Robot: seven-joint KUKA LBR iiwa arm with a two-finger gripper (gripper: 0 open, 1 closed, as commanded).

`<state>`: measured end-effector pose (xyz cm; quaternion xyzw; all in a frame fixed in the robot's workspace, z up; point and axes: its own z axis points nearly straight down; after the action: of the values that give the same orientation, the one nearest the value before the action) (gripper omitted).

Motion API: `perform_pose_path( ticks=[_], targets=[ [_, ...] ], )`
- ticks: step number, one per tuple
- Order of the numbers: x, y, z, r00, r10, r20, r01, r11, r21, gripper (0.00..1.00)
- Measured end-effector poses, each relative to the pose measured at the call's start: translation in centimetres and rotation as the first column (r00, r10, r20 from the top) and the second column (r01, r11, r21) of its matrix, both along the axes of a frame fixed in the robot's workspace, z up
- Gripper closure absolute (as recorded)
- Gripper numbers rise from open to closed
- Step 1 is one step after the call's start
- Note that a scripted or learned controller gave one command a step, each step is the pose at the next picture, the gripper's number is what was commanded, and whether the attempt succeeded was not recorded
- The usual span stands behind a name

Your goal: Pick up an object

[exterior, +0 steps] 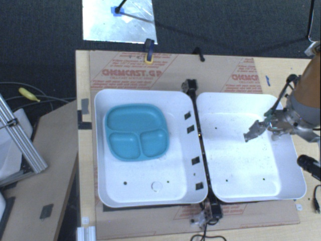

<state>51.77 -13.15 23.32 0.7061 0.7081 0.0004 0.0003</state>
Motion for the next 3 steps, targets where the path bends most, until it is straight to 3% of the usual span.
perform_pose_path(
  ticks=[1, 2, 3],
  targets=[
    [-2.0, -0.7, -15.4, 1.000, -0.004, 0.000, 0.004, 1.000, -0.002, 0.00],
    [-1.8, -0.7, -13.8, 1.000, -0.002, 0.004, 0.002, 1.000, -0.002, 1.00],
    [-1.6, 7.3, -4.4, 1.000, 0.010, 0.010, -0.010, 1.000, 0.003, 1.00]
  ],
)
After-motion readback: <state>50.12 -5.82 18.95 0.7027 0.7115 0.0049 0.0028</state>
